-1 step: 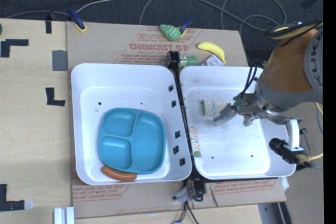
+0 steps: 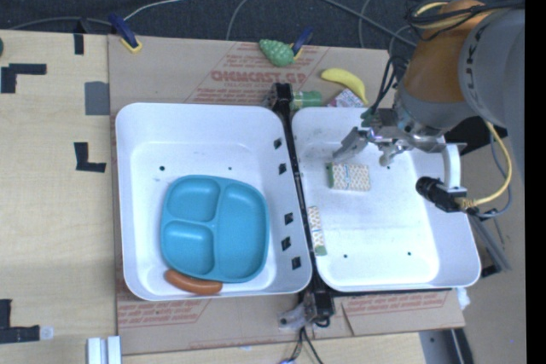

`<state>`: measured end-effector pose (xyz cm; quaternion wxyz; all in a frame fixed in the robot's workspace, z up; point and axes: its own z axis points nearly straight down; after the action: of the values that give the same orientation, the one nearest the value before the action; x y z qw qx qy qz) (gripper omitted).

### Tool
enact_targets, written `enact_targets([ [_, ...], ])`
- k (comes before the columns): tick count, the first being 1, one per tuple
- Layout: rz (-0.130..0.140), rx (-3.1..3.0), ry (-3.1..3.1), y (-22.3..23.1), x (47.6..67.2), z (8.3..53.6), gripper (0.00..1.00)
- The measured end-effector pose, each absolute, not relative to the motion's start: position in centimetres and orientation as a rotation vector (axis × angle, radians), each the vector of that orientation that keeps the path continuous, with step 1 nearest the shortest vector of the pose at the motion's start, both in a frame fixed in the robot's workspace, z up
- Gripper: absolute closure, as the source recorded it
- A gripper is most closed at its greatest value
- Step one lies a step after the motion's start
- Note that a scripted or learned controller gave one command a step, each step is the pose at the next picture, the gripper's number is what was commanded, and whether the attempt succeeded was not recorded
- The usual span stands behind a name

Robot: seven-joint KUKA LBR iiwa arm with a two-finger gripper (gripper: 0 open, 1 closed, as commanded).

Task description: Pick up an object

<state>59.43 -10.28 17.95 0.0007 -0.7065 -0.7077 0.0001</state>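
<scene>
The arm point(image 2: 452, 55) reaches in from the right and hangs over the upper part of the right bin point(image 2: 401, 264). Its hand point(image 2: 368, 147) has 2 fingers spread well apart, one pointing left toward the bin's middle and one angled down, with nothing between them.

Just below the hand, on the bin floor, lies a small patterned packet point(image 2: 350, 177) with a green edge on its left side; the left finger's tip is near its top edge, but whether it touches I cannot tell. A second narrow packet point(image 2: 316, 231) lies along the right bin's left wall, lower down.

The left bin point(image 2: 145, 132) holds a blue plate point(image 2: 215, 227) with 3 compartments. An orange sausage point(image 2: 194, 282) lies at the plate's lower edge, touching it.

Above the bins, on the cardboard covering the surface point(image 2: 51, 183), sit a green toy point(image 2: 277, 51) and a banana point(image 2: 343, 82), well apart from each other.
</scene>
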Motion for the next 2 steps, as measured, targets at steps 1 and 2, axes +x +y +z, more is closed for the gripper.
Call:
enact_targets([
  [1, -0.003, -2.227, -2.228, -9.9, 61.7, 9.0, 0.00],
  [2, -0.013, -2.232, -2.235, -9.8, 61.9, 10.2, 1.00],
])
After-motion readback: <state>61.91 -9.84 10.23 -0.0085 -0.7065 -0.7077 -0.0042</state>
